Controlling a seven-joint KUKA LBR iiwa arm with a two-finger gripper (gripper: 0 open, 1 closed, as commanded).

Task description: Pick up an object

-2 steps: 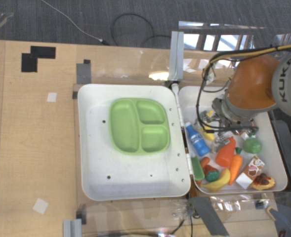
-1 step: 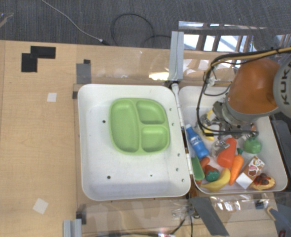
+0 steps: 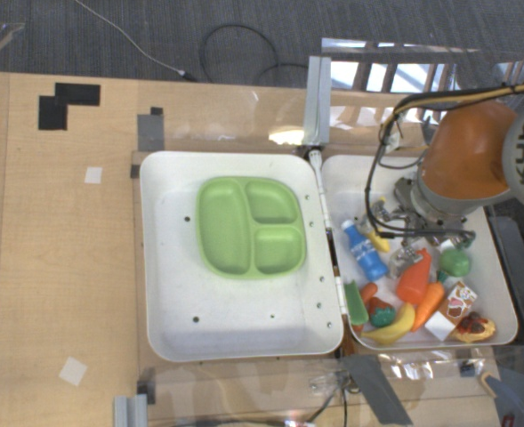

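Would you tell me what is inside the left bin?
The left bin holds a green divided plate with three compartments, nothing visible in them. What lies beneath the plate is covered.

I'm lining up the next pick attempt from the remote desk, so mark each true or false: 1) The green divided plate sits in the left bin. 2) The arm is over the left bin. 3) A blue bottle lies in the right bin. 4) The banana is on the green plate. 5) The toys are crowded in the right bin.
1) True: the green divided plate sits in the left bin.
2) False: the arm is over the right bin.
3) True: the blue bottle lies there.
4) False: the banana lies in the right bin, among the other toys.
5) True: they crowd its near part, the orange carrot among them.
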